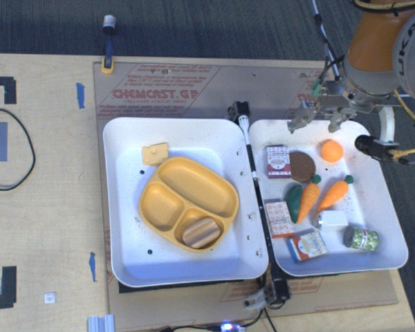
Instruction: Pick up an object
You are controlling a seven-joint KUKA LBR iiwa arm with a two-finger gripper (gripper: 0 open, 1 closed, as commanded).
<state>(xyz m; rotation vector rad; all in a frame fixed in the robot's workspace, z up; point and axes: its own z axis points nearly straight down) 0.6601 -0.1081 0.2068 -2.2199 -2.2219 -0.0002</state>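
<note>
Fingers: two fingers (299, 122) are seen spread apart with nothing between them, at the far edge of the right bin.
Gripper: the gripper (317, 122) is held over the far rim of the right bin (394, 244), just far-left of the orange ball; no object is touched, as far as can be told.
Arm: the grey arm with its orange band (382, 30) is brought in from the far right.
Right bin contents: an orange ball (331, 150), a brown disc (302, 166), a small red-and-white packet (277, 161), two toy carrots (318, 198), a white block (333, 219), a green can (362, 238) and two printed cartons (294, 232) are laid close together.
Left bin contents: a yellow divided tray (187, 200) with a bread-like piece (201, 232) in its near compartment, and a yellow cheese-like block (155, 153) just beyond the tray, are kept in the left bin (117, 185).
Progress: nothing is judged to be lifted yet; choice of object, descent, closing and lifting are all left to be done.
Likely target: the ball and the brown disc are judged nearest to the gripper.
Orientation: the ball has no long axis; both carrots are laid slantwise, leafy ends to the far side, tips to the near left.
</note>
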